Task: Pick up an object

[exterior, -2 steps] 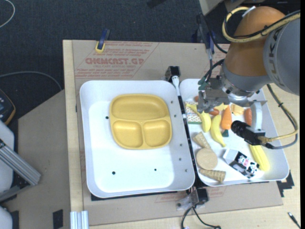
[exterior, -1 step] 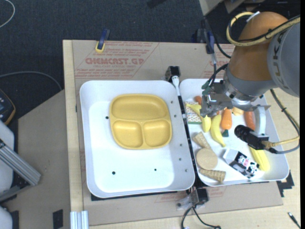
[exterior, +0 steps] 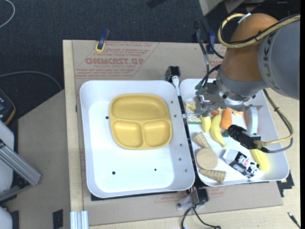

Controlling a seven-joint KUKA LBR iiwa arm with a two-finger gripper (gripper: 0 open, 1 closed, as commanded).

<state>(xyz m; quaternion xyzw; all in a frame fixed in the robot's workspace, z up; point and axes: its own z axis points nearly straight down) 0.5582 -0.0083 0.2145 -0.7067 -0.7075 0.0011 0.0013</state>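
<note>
The bench [exterior: 124, 56] is topped with a pale brown board printed with faded red lettering, and a small yellow and blue clamp [exterior: 101, 42] grips its far edge. Around it lies dark blue-grey carpet floor [exterior: 47, 18], with a thin white cable [exterior: 7, 13] looping at the upper left. At the lower left, a silver aluminium frame rail [exterior: 19, 163] runs at a slant, lit evenly from above.
</note>
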